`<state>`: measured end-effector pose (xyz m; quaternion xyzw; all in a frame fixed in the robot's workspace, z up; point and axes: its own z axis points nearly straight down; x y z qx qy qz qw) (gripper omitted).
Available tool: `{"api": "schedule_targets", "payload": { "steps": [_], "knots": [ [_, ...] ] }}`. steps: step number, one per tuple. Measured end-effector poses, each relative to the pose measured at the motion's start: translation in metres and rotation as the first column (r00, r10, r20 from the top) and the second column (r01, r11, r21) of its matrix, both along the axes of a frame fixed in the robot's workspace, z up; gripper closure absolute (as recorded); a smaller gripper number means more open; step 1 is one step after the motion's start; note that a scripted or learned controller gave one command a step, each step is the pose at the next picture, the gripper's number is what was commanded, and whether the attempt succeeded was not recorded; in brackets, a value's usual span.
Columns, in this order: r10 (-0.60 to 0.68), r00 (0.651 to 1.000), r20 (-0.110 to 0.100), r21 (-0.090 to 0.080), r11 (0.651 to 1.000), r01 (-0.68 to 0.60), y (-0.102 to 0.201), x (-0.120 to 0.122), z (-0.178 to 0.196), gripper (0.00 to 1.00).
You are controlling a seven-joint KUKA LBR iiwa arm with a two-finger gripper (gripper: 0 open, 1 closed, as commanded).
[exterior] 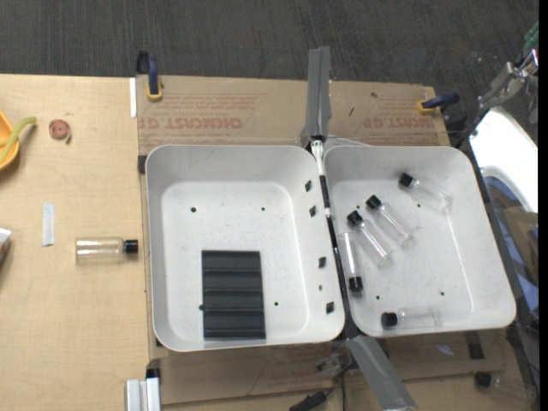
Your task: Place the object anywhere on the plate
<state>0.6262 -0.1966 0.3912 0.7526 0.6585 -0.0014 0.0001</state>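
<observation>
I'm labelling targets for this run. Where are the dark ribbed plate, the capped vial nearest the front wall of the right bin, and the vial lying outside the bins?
dark ribbed plate point(232, 294), camera view, centre rib.
front vial point(409, 318), camera view, clear body.
outside vial point(101, 247), camera view, clear body.

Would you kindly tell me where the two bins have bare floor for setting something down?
The left bin is bare above and beside the black ribbed plate. The right bin is crowded with clear black-capped vials; its bare floor lies right of them, before the vial at the front wall.

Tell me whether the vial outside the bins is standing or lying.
Lying. The vial rests on its side on the bench, black cap pointing toward the left bin.
</observation>
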Motion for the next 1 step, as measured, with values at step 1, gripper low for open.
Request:
{"api": "schedule_targets", "payload": {
  "steps": [1],
  "knots": [
    [-0.264, 0.965, 0.000, -0.001, 0.965, 0.264, -0.0180, -0.0725, 0.0494, 0.00]
  ]
}}
